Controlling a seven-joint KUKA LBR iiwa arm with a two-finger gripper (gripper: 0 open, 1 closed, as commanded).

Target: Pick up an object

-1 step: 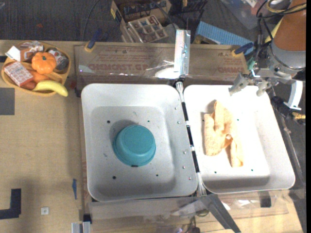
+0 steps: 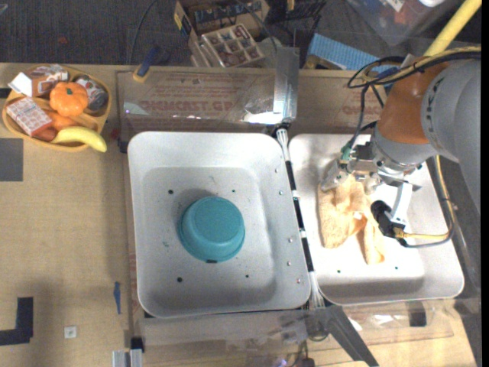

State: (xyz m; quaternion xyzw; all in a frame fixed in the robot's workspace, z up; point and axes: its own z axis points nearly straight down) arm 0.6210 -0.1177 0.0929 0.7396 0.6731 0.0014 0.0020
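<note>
A limp tan, cloth-like object lies in the right bin, left of its middle, with a narrow orange-tan strip trailing to its lower right. My gripper hangs over the upper end of this tan object, at or just above it. The wrist and cables hide how it meets the object. A teal bowl sits upside down near the middle of the left bin, far from the gripper.
The grey arm with its orange band comes in from the right over the right bin's far corner. A black and yellow cable loops beside the tan object. A cardboard wall stands behind the bins. A plate of toy fruit sits far left.
</note>
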